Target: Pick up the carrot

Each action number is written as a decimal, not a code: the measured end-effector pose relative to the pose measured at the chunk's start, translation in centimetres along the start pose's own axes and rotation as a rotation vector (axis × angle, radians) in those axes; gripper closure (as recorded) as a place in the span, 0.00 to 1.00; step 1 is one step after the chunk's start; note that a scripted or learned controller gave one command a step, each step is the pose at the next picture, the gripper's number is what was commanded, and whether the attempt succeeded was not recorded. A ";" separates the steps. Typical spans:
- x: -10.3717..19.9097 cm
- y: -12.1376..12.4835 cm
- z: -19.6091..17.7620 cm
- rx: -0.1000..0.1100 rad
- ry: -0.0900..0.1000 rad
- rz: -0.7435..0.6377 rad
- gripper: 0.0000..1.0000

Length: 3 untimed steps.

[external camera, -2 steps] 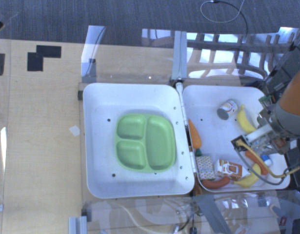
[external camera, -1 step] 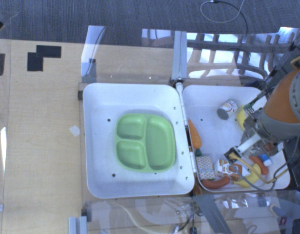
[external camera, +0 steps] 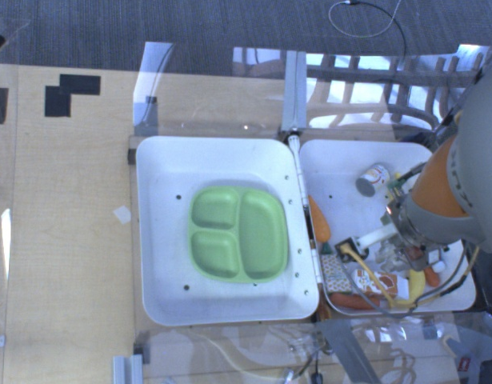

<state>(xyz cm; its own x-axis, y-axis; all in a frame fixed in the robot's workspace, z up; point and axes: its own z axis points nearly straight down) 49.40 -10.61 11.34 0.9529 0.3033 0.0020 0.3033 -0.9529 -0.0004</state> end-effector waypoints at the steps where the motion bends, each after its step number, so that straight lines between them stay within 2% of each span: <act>1: -0.3 -0.4 2.3 -0.003 0.008 -0.089 1.00; 2: 2.0 -8.1 -7.1 0.000 0.001 0.090 1.00; 3: 6.3 -16.4 -9.6 0.000 -0.001 0.003 1.00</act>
<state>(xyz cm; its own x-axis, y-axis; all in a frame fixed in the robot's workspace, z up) 50.39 6.94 20.94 0.9538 0.3006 0.0011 0.3006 -0.9538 -0.0007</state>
